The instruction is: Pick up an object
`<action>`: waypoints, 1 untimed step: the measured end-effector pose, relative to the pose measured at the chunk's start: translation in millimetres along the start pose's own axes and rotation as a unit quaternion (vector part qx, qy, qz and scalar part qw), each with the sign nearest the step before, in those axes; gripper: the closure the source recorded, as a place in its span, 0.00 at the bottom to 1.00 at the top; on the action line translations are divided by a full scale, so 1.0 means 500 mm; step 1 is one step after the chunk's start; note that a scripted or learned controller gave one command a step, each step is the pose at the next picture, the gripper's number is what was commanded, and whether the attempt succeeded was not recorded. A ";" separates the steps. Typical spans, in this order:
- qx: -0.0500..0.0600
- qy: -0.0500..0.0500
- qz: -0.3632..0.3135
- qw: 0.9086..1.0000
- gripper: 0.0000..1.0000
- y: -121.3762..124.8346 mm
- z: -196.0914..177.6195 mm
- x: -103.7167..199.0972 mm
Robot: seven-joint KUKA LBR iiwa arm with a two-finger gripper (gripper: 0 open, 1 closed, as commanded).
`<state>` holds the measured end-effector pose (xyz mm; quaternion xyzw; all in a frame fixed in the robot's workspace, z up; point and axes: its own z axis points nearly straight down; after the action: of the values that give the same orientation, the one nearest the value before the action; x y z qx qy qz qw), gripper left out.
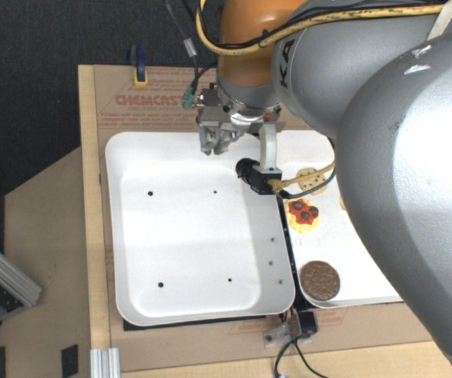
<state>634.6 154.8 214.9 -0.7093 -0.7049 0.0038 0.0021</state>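
Observation:
My gripper [215, 142] hangs over the back edge of the left white bin [131, 235], open with nothing between its fingers. The right bin [360, 290] holds a yellow flat piece with red spots [303, 213] close to the divider. A brown round disc [320, 279] lies near that bin's front edge. Both objects lie to the right of and nearer than the gripper, well apart from it. My arm covers most of the right bin.
The two bins sit on a cardboard sheet [92, 172] with red print. A blue clamp [139, 63] stands at the sheet's back left. A small clip and cable [293, 329] lie in front of the bins.

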 end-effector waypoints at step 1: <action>-0.006 0.000 0.002 1.000 1.00 -0.037 -0.099 -0.182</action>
<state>615.8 64.1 265.0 -0.7104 -0.7038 0.0003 -0.0021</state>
